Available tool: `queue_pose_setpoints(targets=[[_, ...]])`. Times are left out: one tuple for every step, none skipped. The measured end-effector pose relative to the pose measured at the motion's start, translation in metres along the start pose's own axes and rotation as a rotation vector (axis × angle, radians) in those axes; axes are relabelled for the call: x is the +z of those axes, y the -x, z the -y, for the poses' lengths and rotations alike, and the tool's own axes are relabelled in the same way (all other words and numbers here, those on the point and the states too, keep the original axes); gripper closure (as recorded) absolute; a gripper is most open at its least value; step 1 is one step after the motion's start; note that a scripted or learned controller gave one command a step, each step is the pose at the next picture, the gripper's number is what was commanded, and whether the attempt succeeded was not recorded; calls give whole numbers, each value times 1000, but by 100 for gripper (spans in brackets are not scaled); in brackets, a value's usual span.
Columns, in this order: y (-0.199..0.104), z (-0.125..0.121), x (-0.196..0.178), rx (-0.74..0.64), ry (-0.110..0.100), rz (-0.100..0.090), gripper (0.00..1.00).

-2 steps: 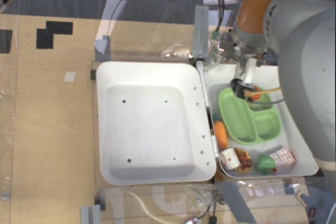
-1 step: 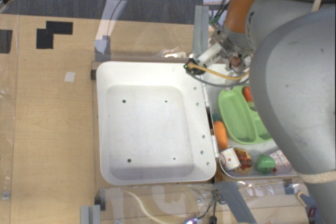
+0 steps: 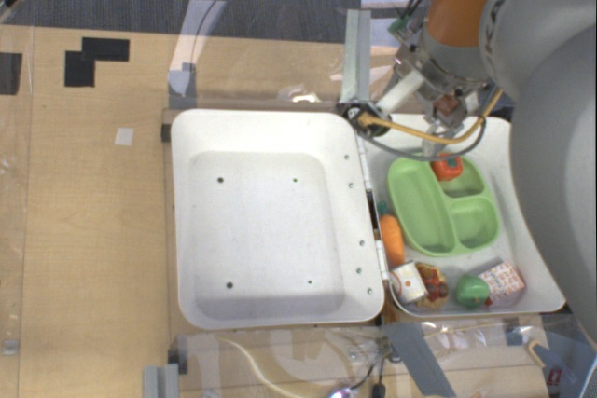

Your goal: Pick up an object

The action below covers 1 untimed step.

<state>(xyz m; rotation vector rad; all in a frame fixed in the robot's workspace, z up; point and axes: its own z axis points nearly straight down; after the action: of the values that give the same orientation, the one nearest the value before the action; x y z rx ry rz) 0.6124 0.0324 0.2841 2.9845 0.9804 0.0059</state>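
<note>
Far left of the frame: bare wooden worktop (image 3: 84,228), black marks near the upper left corner, a small grey patch lower down.

Centre: left bin (image 3: 266,308), white and shallow, a few dark dots on its floor. Behind it, grey brackets at its upper corners.

Right of centre: right bin (image 3: 536,289), touching the left bin along the shared edge. Inside, from left to right:
- carrot (image 3: 393,240), orange, lying against the bin's left wall, just beside the tray;
- small can (image 3: 409,281) with a red and white label, below the carrot, near the lower wall;
- brownish packet (image 3: 434,280), touching the can;
- green tray (image 3: 443,205), three compartments, in the upper middle of the bin;
- small red-orange item (image 3: 449,168) with a green top, at the tray's upper edge, by the upper right compartment; in or on the rim, cannot tell;
- green ball (image 3: 472,291), low in the bin, below the tray;
- red and white carton (image 3: 504,281), just right of the ball.

Upper right: gripper (image 3: 448,112) hanging over the bin's upper part, just above the red-orange item. Fingers too small and dark here: spread or pressed together, cannot tell. Nothing seen between them. Yellow cable looping below the wrist, across the bin's upper wall. Above that, orange band and grey arm (image 3: 550,61), filling the right side of the frame.
</note>
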Motion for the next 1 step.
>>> queue_pose_setpoints(targets=[[-1,1,-10,-10,1,0,100]])
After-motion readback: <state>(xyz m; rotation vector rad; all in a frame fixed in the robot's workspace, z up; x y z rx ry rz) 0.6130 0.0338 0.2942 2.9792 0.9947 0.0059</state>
